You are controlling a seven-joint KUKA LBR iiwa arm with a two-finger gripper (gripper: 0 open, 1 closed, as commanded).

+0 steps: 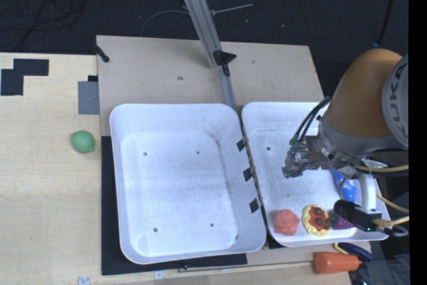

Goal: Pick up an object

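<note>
Dark floor and cables frame my table (pixel 53 210), where the gripper (pixel 294 168) hangs over the right bin (pixel 267 118), jaws I can't read, nothing visibly held, so I judge I'm mid-approach and must drop toward 5 o'clock for the red lump (pixel 286 221) beside the yellow toy (pixel 315 219); the left bin (pixel 127 118) offers nothing.

Open floor across the left bin (pixel 175 177); also across the far half of the right bin (pixel 280 123). Crowded along the right bin's near edge: red lump (pixel 286 221), yellow toy (pixel 315 219), purple piece (pixel 341 215) side by side. Blue item (pixel 347 189) partly under the arm (pixel 363 103)
</note>
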